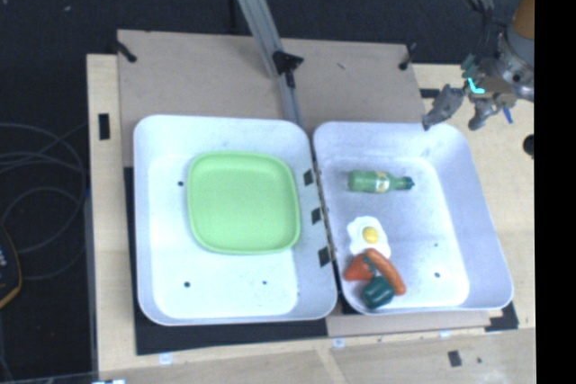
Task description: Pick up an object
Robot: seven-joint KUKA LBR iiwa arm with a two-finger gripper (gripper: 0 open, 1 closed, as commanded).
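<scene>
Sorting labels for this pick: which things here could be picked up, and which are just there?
Pickable: green bottle, fried egg toy, red and green toy pieces, green plate; tool hovers above the right bin's far corner.
Just there: left bin, grey pole.

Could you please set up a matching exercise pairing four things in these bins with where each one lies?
Things:
1. green plate
2. green bottle
3. fried egg toy
4. gripper

Places:
A. upper part of the right bin
B. above the right bin's top right corner
C. in the left bin
D. middle of the right bin, near the divider

Pairs: 1-C, 2-A, 3-D, 4-B
</scene>
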